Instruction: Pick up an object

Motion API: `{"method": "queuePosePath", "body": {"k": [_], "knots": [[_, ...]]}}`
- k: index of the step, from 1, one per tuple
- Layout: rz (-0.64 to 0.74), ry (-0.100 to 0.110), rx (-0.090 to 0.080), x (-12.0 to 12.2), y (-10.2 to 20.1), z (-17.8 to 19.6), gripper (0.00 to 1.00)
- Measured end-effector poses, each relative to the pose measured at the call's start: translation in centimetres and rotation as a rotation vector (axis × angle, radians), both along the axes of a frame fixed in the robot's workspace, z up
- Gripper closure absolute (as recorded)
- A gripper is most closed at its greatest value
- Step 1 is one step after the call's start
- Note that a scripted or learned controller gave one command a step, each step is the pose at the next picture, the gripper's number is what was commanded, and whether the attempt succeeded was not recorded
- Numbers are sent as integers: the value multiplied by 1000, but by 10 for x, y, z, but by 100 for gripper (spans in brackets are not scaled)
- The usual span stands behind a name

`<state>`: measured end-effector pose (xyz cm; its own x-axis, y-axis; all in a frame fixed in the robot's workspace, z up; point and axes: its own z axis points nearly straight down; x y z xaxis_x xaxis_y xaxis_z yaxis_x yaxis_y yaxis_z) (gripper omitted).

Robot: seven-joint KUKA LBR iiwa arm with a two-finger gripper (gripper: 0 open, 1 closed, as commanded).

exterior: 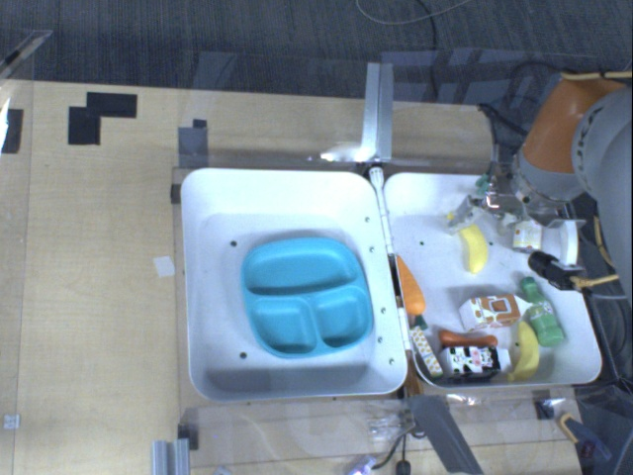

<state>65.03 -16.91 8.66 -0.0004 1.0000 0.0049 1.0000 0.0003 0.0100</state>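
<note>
Hovering over the right bin (593, 359) at its 1 o'clock corner, the gripper (492, 200) is sitting just above a small yellow banana (476, 248); jaws state: cannot tell, nothing visibly between them. Judging approach step, pick not yet made. Next move is calling for descent onto the banana toward 6 o'clock, then closing.
</note>
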Motion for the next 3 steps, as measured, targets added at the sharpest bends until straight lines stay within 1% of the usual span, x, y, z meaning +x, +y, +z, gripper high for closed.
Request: {"method": "queuePosePath", "body": {"k": [1,2,3], "knots": [[-273,-1,-2,-60,10,1,0],[-269,-4,0,-58,12,11,100],[-265,10,-4,-20,91,96,100]]}}
